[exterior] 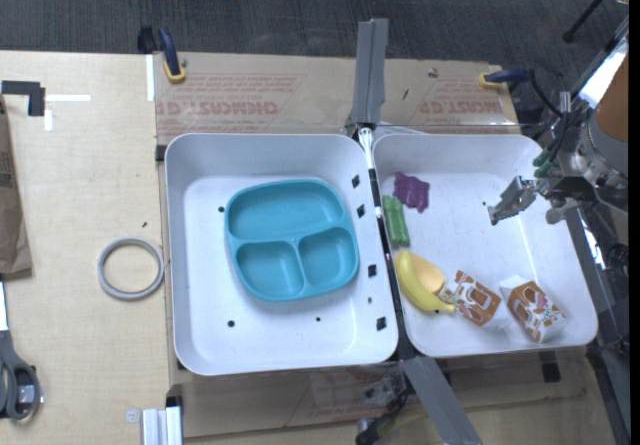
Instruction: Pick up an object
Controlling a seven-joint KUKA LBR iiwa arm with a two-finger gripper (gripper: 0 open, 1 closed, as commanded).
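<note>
The right bin (pixel 470 158) holds a purple piece (pixel 411 190), a green piece (pixel 398 221), a yellow banana (pixel 420 280) and two small printed cartons (pixel 475 298) (pixel 532 310). My gripper (pixel 530 208) hangs over the right side of this bin, above bare white floor. It is open, with nothing between its fingers. The nearer carton lies below it toward the front edge. The purple and green pieces lie well to its left by the divider.
The left bin (pixel 190 233) holds a blue three-compartment tray (pixel 292 238). On the wooden bench to the left lie a grey tape ring (pixel 131 267), scissors (pixel 15 383) and a brown bag (pixel 10 203). Clamps and cables sit at the back right.
</note>
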